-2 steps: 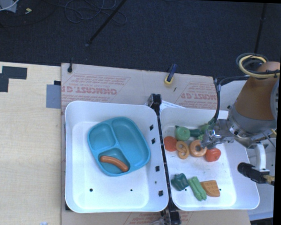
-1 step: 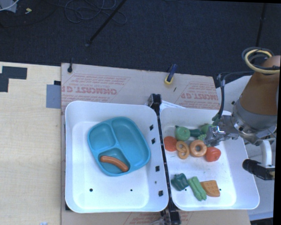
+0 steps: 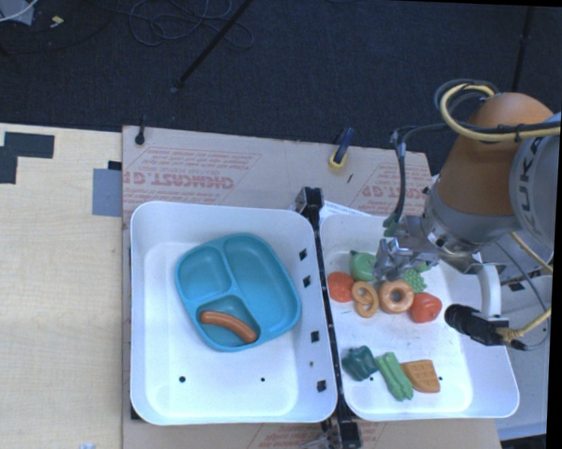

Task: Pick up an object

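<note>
My gripper (image 3: 390, 263) hangs low over the back of the right bin (image 3: 483, 394), right above a cluster of toy foods. Beneath and around it lie a green leafy piece (image 3: 361, 265), a green bumpy piece (image 3: 415, 278), two tan rings (image 3: 364, 298) (image 3: 396, 296), a red tomato (image 3: 340, 287) and a second red piece (image 3: 426, 308). I see nothing lifted off the bin floor. The gripper's body hides part of the green pieces.
Near the right bin's front lie a dark green pepper (image 3: 358, 362), a green pod (image 3: 394, 376) and an orange cracker (image 3: 422, 376). The left bin (image 3: 160, 372) holds a blue divided plate (image 3: 260, 265) with a sausage (image 3: 227, 325). The divider (image 3: 321, 315) runs between the bins.
</note>
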`<move>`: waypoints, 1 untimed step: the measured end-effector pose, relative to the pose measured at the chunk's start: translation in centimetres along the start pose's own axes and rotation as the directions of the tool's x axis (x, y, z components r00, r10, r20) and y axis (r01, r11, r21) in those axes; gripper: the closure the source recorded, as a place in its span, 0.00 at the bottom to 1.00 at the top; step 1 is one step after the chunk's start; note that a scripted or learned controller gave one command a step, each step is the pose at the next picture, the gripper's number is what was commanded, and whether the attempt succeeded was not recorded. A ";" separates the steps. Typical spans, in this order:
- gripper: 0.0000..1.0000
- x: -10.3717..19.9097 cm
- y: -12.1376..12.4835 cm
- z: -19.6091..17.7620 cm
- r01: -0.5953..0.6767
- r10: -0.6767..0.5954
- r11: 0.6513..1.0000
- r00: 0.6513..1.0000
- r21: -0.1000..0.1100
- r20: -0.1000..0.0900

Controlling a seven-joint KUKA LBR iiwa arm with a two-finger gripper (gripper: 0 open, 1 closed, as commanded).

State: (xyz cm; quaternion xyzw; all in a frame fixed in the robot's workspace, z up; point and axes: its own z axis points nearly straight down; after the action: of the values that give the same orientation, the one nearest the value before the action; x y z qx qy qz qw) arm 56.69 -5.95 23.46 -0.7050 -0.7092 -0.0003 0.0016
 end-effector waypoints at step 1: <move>1.00 6.0 1.9 0.8 0.000 0.000 1.000 1.000 0.001 0.001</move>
State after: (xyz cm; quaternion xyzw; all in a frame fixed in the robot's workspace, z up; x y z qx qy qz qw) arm 58.53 0.05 22.67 -0.7050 -0.7092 0.0003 0.0016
